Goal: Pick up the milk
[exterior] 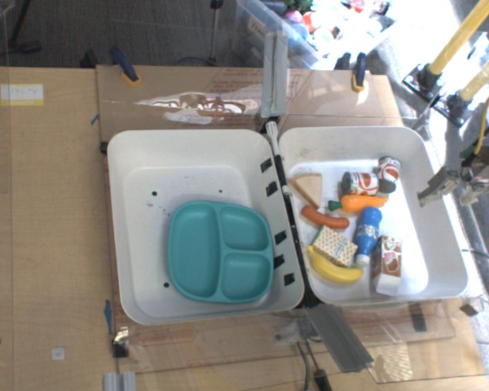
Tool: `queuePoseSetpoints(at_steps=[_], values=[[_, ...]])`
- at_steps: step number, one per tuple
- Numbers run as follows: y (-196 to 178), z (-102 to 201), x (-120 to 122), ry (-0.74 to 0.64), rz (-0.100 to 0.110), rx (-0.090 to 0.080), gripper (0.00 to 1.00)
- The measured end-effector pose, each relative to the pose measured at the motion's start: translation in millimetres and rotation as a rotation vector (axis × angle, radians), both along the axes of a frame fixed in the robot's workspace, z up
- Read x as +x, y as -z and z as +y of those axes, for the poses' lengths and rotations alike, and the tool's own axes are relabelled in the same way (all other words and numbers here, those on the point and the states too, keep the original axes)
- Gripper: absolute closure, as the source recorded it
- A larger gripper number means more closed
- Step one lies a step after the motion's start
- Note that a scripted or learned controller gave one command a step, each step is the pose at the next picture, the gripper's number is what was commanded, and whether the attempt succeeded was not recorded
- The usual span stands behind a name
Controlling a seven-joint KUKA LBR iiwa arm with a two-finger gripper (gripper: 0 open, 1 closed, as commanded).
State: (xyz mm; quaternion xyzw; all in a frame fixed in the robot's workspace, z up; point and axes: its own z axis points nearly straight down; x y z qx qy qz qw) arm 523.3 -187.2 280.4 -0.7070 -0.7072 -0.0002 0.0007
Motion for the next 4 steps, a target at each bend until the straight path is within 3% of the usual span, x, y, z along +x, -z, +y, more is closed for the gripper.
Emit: queuePoseSetpoints(at_steps=[1,2,3,4], values=[[138.5,40.5,-23.3,0.016,0.001,0.0,0.0],[189.9,24.6,-11.8,0.011,-0.013,-0.004,0.0],[177.9,22.3,-9.5,0.016,-0.022,-0.006,1.0],[94.7,79.4,-9.5,0.103,-0.001,-0.001,1.0]])
